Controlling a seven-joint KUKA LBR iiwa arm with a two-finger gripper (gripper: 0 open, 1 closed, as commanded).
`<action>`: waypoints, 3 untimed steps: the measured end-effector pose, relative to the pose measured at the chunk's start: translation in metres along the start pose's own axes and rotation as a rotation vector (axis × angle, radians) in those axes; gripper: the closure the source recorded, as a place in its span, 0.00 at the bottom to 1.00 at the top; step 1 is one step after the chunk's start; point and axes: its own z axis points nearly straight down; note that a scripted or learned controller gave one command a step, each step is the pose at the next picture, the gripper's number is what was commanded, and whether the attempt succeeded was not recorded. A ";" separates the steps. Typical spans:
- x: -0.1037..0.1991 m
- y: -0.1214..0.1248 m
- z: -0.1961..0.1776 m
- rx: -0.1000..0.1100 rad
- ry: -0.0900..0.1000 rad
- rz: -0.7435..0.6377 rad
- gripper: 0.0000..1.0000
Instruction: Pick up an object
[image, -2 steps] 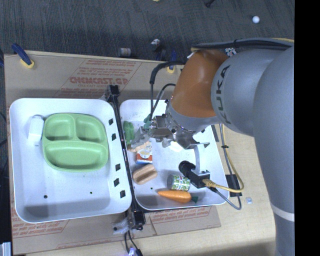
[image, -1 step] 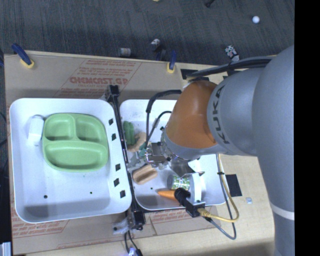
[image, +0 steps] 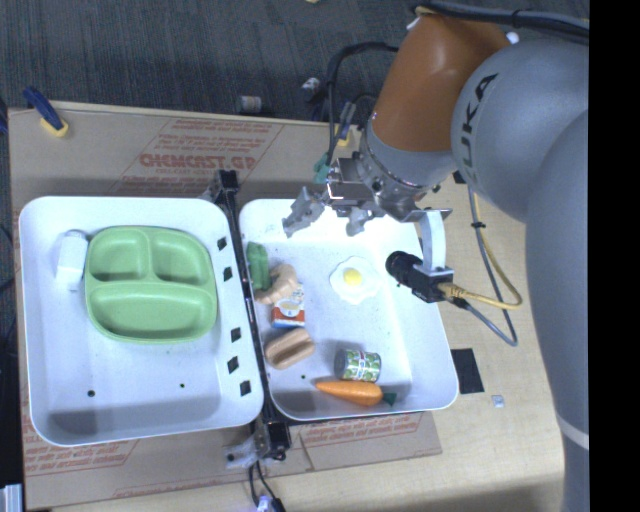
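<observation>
My gripper (image: 329, 219) hangs over the back edge of the right bin (image: 432, 352), open, with nothing between its fingers. In that bin lie a fried egg (image: 352, 281), an orange carrot (image: 348, 391), a small green can (image: 357, 365), a hot dog bun (image: 289, 348), a small red and white carton (image: 288, 315), a tan pastry (image: 277, 282) and a green vegetable (image: 258, 265). The egg is just in front of and slightly right of the gripper. The other items sit along the bin's left side and front.
The left bin (image: 130, 405) holds a green divided plate (image: 150, 282) and a white object (image: 70, 258) at its left wall. A black camera unit (image: 412, 274) on the wrist hangs over the right bin's right side. Black clips (image: 236, 290) join the bins.
</observation>
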 end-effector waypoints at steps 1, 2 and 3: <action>-0.007 0.062 0.097 0.007 0.001 -0.001 0.00; 0.018 0.076 0.109 0.003 0.001 0.000 0.00; 0.017 0.076 0.108 0.003 0.001 -0.001 0.00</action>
